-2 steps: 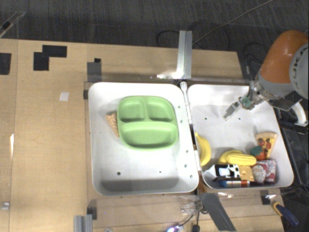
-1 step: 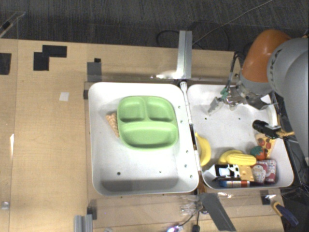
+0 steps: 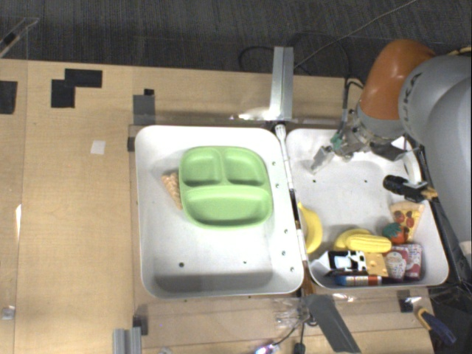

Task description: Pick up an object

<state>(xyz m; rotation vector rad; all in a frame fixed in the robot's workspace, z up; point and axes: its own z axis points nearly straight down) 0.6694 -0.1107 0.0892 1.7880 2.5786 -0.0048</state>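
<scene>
The left bin [image 3: 151, 220] holds a green divided plate [image 3: 224, 184]. In the right bin [image 3: 354, 190], a banana [image 3: 313, 228] and packaged items [image 3: 372, 257] cluster toward five o'clock. The gripper [image 3: 330, 152] hovers at eleven o'clock, fingers apart, holding nothing.

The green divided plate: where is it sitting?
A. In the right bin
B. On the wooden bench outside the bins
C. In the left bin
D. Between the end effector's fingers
C: the green divided plate lies flat inside the left bin, apart from the end effector over the right bin.
</scene>
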